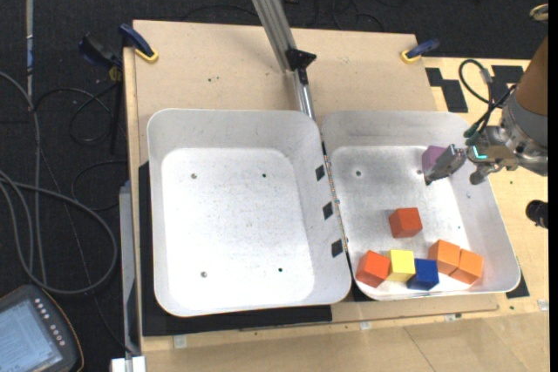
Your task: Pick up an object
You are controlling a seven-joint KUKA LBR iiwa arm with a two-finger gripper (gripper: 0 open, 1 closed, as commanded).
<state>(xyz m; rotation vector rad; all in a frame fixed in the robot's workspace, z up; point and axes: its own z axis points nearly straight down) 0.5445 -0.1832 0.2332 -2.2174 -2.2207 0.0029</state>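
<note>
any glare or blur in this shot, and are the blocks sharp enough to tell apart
Camera view: lighting is even and soft, with no hard glare on the shallow white right bin. The small cubes are slightly soft but separable by colour, such as the red-orange cube, yellow cube and blue cube. The hand and the purple block beside it look a little blurred; shadows are faint.

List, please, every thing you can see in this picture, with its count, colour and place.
bins: 2, white, side by side on the bench
purple block: 1, right bin, at the gripper's fingers
red-orange cube: 1, middle of the right bin
orange cubes: 3, right bin's near edge
yellow cube: 1, near edge
blue cube: 1, beside the yellow one
clamps: 2, blue and yellow, bench's far corners
gripper: 1, grey, over the right bin
</note>
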